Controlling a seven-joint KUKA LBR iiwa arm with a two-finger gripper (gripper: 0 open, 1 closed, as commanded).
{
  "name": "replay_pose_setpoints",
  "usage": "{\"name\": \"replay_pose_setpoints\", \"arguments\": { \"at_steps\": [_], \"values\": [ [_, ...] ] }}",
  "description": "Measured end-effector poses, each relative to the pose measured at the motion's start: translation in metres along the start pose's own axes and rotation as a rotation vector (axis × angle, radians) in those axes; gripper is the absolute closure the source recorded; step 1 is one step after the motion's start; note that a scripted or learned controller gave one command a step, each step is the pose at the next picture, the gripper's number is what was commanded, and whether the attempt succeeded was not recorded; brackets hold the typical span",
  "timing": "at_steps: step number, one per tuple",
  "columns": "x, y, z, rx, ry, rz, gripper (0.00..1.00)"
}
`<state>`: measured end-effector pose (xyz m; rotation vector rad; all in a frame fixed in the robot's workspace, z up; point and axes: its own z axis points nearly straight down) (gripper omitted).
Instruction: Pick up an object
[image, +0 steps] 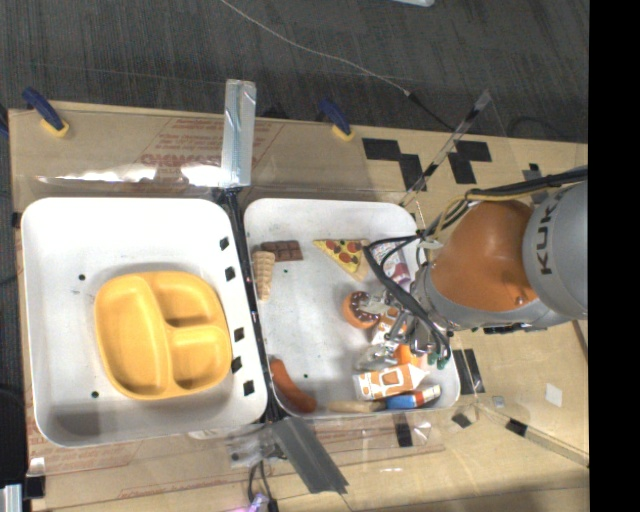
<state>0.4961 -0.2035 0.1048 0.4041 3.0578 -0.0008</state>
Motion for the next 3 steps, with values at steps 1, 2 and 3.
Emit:
{"name": "replay_pose_setpoints", "arguments": {
  "at_steps": [1, 2, 3],
  "values": [
    [0.023, 0.061, 0.012, 0.008, 0.055, 0.126, 0.00],
    [0.013, 0.104, 0.011, 0.023, 0.045, 0.368, 0.00],
    [-0.057, 0.121, 0.015, 0.023, 0.048, 0.442, 0.00]
  ]
}}
